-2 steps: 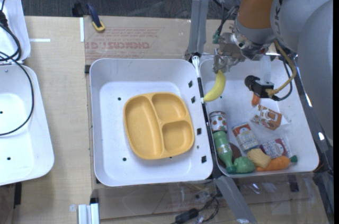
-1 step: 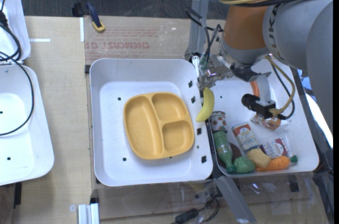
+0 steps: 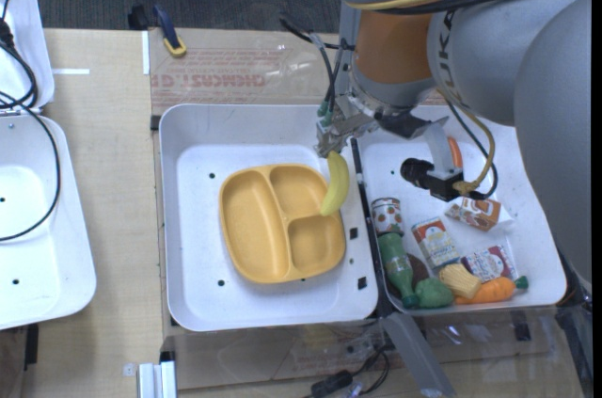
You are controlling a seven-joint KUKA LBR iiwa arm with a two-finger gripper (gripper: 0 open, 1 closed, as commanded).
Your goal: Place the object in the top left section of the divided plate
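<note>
A yellow divided plate lies in the left white bin. It has one long section on its left and two smaller ones on its right. A yellow banana hangs nearly upright over the plate's right rim, beside the upper small section. My gripper is directly above it, shut on the banana's top end. The grey arm with its orange band comes in from the upper right and hides part of the right bin.
The right bin holds a small can, a green bottle, juice cartons, corn, a carrot and other toy food. A wall divides the two bins just right of the plate.
</note>
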